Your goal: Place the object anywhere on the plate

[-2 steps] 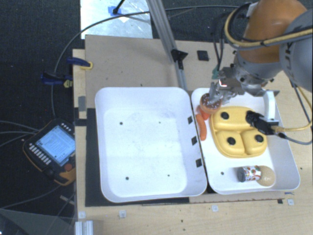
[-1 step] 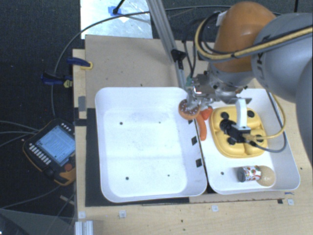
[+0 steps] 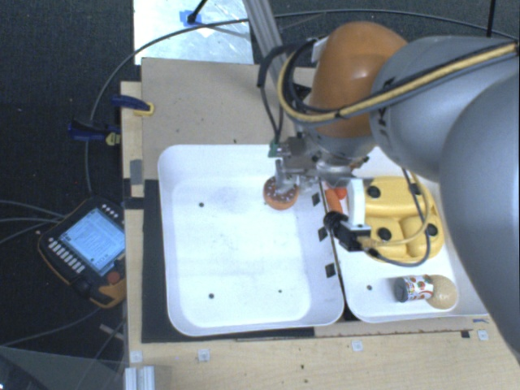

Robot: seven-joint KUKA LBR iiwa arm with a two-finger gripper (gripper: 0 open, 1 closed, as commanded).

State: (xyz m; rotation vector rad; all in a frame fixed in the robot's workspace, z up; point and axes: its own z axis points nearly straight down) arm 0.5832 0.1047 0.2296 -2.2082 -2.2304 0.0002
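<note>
Overhead, the gripper (image 3: 284, 179) hangs above the left bin (image 3: 236, 299), fingers seemingly pinching a small brown disc (image 3: 282, 195), apparently lifted for carrying. Rightward, the yellow plate (image 3: 398, 205) waits in the other bin (image 3: 370, 303).

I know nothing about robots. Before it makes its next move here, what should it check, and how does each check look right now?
1. Hand lined up with the brown round object: ok, it sits right over it, at the far right of the left bin.
2. Object actually held: cannot tell.
3. Yellow plate located: ok, it lies in the right bin.
4. Free room on the plate: cannot tell, the arm covers part of it.
5. Small bottle off the plate: ok, it lies apart, nearer the bin's front.
</note>
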